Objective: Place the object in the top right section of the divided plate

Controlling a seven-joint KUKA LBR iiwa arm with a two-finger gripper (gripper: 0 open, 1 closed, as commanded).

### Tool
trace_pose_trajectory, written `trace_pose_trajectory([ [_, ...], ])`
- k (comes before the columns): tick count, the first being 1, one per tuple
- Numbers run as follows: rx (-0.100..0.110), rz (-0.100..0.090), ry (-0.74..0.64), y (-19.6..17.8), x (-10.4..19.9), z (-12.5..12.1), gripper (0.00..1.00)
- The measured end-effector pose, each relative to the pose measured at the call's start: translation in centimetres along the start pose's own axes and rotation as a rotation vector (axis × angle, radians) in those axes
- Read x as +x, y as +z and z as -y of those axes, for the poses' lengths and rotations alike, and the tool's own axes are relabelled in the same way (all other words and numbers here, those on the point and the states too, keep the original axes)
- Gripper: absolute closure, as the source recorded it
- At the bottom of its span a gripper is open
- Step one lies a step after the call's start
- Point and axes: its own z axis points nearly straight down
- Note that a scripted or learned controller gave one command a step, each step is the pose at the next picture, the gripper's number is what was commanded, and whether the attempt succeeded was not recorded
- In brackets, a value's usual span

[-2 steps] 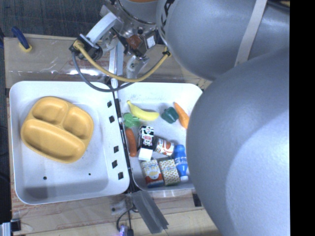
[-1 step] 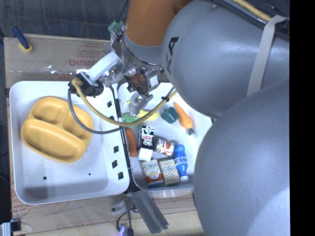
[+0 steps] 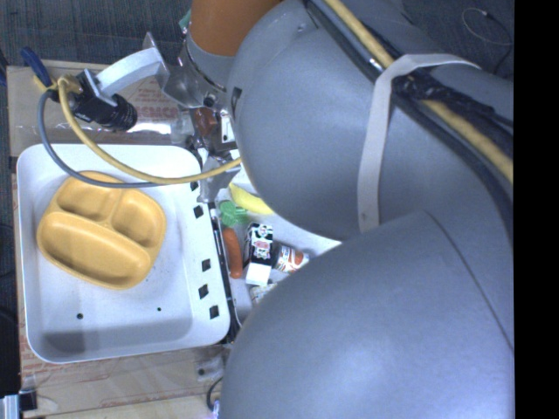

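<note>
- The yellow divided plate lies in the left bin, toward its far left corner.
- The grey arm covers most of the right bin.
- The gripper hangs over the far end of the wall between the bins; whether it is open or closed cannot be told.
- A banana, a carrot and a small carton lie by the right bin's left edge.

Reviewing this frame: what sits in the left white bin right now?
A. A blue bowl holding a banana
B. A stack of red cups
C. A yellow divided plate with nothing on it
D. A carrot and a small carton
C: the yellow divided plate lies alone in the left bin, its sections bare; the carrot lies right of the divider.
</note>
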Motion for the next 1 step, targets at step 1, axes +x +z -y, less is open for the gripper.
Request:
trace_pose_trajectory([
  [1,0.002,0.005,-0.460,-2.84,5.30,3.24,0.00],
])
